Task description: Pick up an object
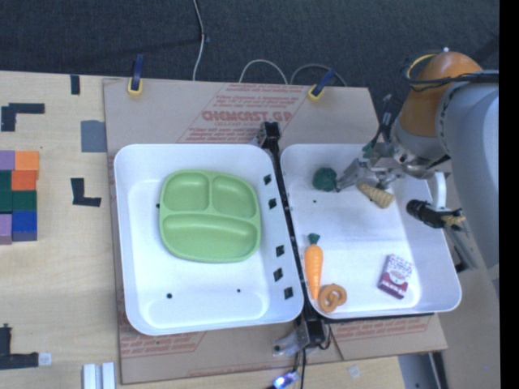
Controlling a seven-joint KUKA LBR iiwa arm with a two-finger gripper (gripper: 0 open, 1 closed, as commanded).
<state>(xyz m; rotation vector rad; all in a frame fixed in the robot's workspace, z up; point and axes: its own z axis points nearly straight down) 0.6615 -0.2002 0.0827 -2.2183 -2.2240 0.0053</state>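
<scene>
- The gripper [357, 176] sits low over the far part of the right bin [422, 298], reaching in from the bin's right side; its two fingers are spread apart with nothing between them.
- A dark green round object [325, 178] lies just beside the leftward fingertip, near the right bin's far-left corner; whether the fingertip touches it cannot be told.
- A tan cone-shaped piece [376, 194] lies just below the gripper body, toward the bin's far edge and tilted toward the right.
- An orange carrot [313, 263] with a small green top lies lengthwise along the right bin's left wall, in its near half.
- A pretzel-like brown ring [331, 297] rests just beside the carrot's near tip, close to the bin's near-left corner.
- A small red-and-white packet [395, 276] lies toward the near-right corner, well apart from the carrot.
- The left bin [134, 241] holds a light green divided plate [209, 215] with three compartments, set toward the bin's far edge.
- Both bins rest on a brown cardboard sheet [235, 116] clipped at its far edge.
- At the bench's left edge stands a stack of coloured blocks [18, 197].
- The grey arm with its orange band [434, 96] comes in over the right bin's far-right corner.
</scene>
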